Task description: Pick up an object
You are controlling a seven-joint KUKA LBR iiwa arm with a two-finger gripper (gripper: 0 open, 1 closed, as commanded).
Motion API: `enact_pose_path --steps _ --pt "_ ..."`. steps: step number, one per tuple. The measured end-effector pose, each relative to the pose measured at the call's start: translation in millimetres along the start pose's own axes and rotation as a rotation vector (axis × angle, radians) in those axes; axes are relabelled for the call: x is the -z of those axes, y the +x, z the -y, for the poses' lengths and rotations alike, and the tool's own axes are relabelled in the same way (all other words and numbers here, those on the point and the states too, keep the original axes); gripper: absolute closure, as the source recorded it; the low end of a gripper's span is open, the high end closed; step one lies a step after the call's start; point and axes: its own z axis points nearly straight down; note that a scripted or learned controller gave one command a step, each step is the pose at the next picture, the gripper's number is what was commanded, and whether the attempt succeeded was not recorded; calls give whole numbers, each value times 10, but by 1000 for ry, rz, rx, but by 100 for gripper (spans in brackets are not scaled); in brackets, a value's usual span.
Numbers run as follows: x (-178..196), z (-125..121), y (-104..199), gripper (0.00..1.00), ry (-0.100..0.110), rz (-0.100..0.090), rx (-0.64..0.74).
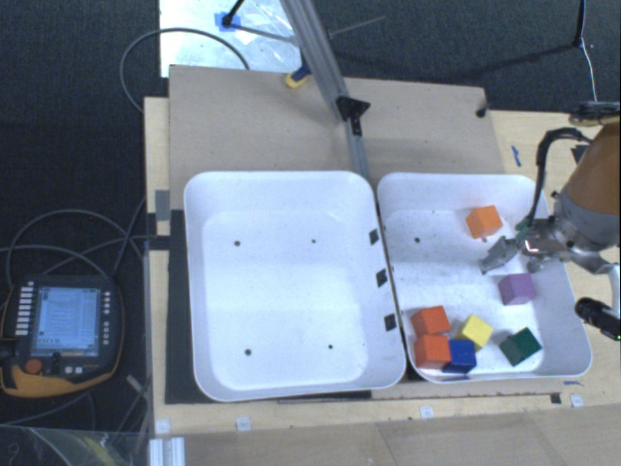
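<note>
A teach pendant [60, 333] lies left of the bench, its cables [68, 236] looping nearby

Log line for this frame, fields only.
arm: over right bin | gripper: between orange cube and purple cube | holding: nothing seen

Even overhead light, fairly bright. White bins [291, 280] near overexposed, little surface detail. Soft short shadows beside the blocks [483, 221]. Glare on the shiny sheet [209, 13] at top. Dark floor [68, 115] underexposed. Overall soft focus, slight grain.
</note>
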Motion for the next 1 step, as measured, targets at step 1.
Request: enact_pose_path --steps 1 --pt "-515 -2 3 0 -2 0 1"
